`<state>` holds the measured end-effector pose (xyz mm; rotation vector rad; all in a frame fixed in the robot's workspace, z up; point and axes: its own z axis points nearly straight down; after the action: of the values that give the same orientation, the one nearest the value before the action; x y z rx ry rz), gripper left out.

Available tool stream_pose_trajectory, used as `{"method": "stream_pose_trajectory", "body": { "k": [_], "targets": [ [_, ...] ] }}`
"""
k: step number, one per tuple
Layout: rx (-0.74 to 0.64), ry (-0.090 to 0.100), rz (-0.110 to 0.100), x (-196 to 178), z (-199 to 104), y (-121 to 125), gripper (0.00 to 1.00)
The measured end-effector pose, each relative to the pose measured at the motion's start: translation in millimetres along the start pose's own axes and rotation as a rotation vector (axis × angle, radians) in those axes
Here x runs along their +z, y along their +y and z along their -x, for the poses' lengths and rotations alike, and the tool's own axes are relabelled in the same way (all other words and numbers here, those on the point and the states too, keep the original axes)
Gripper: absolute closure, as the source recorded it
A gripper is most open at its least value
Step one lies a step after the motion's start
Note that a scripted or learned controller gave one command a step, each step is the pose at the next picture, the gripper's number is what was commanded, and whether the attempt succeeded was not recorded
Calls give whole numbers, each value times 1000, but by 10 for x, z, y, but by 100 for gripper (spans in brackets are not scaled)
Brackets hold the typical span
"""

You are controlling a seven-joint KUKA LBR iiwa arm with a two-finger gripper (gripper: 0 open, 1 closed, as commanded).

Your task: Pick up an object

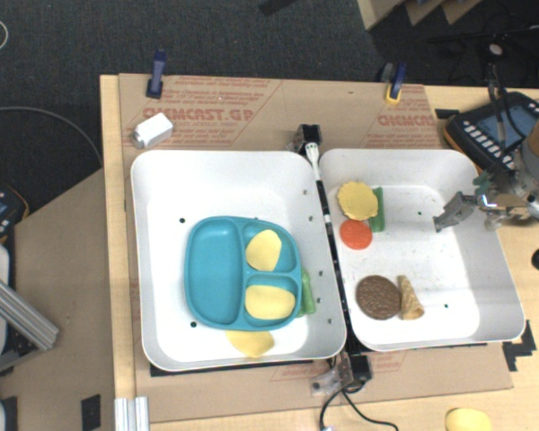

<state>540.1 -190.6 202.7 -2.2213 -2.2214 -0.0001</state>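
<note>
End effector [455,210] over right bin [485,268], state unreadable. Nothing seen held. Nearest pick, yellow-green toy [359,202], lies left, across bare bin floor.

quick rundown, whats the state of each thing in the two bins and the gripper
blue divided tray: flat in left bin, big compartment bare
yellow pieces: one in each small tray compartment
yellow piece: on bin floor, against tray's near edge
yellow-and-green piece: loose in right bin
red round piece: beside it
brown disc: flat, tan piece alongside
gripper: over right bin, holding nothing
</note>
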Motion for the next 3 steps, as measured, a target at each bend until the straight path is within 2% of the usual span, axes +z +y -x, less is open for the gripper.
{"method": "stream_pose_trajectory", "body": {
  "k": [1,2,3],
  "targets": [
    [-14,3,7,-682,-1269,-272,0],
    [-4,-1,21,-2377,-1336,-605,0],
    [-4,-1,15,-3383,-1597,-603,0]
  ]
}}
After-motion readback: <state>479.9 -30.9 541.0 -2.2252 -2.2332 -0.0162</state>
